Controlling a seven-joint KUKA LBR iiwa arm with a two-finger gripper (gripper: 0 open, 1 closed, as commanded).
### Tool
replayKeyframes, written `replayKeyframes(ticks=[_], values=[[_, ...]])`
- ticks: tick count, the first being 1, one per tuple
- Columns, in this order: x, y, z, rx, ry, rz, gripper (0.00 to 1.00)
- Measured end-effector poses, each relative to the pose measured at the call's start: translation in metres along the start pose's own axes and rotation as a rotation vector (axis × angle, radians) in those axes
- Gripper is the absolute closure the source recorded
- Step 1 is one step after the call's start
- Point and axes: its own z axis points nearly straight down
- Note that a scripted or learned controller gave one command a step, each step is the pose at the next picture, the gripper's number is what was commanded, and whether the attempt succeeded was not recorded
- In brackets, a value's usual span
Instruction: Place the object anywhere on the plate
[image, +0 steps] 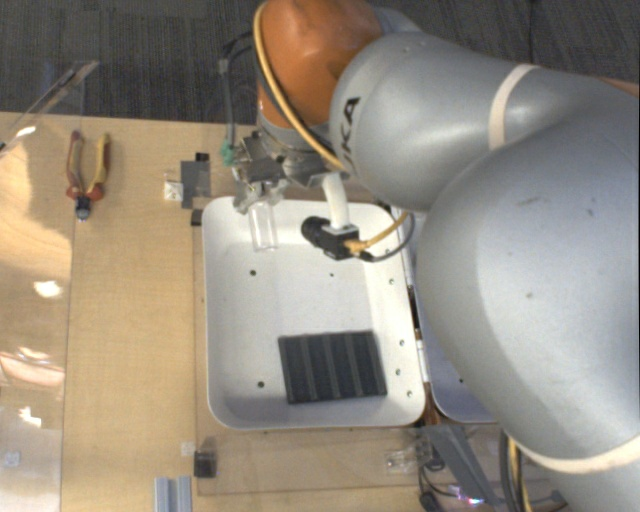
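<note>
At the far edge of the left-hand white bin (225, 330), my gripper (263, 222) hangs over the bin floor. From this slant I cannot tell how wide it stands or whether anything is in it. Well apart from it, toward the near edge of the same bin, the black ridged block (332, 366) lies flat on the floor. I see the grey arm (480, 150) covering most of the second bin (447, 400), with a corner of it showing. Out on the wooden bench (130, 330), red-handled pliers (86, 170) lie at far left, and a small black piece (205, 463) sits near the first bin's near corner.
</note>
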Motion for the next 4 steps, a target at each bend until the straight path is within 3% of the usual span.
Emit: replayKeyframes(ticks=[1,2,3,4], values=[[-0.033,-0.014,0.126,0.015,0.003,-0.106,1.0],[-0.015,-0.007,0.068,0.011,0.005,-0.554,1.0],[-0.079,-0.084,0.124,0.015,0.006,-0.563,1.0],[-0.013,-0.027,0.112,0.012,0.006,-0.595,1.0]])
